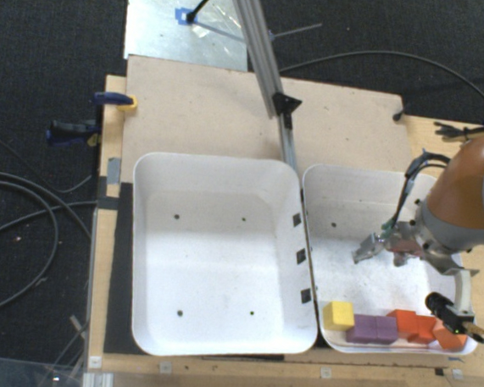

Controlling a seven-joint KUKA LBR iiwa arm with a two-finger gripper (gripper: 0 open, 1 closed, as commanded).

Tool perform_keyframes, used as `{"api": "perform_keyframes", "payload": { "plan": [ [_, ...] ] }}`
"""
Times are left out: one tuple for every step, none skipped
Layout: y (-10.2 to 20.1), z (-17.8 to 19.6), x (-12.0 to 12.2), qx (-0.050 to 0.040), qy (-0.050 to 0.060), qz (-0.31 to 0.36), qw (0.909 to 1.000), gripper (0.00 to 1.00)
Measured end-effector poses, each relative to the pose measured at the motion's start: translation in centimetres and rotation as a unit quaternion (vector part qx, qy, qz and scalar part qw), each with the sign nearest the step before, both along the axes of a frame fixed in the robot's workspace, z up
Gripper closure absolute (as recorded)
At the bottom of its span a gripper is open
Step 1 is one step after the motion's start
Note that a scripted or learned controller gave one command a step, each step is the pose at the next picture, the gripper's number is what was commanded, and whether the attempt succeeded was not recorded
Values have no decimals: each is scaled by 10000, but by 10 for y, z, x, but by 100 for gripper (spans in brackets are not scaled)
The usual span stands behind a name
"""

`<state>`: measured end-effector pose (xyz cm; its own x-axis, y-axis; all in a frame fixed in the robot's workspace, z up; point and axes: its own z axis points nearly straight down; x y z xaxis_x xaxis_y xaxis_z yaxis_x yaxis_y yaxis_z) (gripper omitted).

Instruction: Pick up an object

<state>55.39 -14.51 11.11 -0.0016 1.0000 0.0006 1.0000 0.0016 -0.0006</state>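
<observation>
Camera view, yellow block (338, 314), purple block (373, 329), orange pieces (417, 325) in right bin (344, 198), fingers (371, 248) seemingly empty, spread unclear

Yellow block (338, 314), purple block (372, 329), orange pieces (415, 325) along right bin's near wall.

Cut off by the right edge: the arm (481, 190) past its orange band. Partly hidden behind a black fitting: the orange blocks (421, 326) in the right bin (344, 198). Too small and blurred to read: the claw (371, 248) fingers' spread.
</observation>
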Motion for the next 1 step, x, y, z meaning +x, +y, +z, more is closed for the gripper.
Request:
{"api": "perform_keyframes", "payload": {
  "plan": [
    [-1,12,1,-5,-24,3,10000,100]
  ]
}}
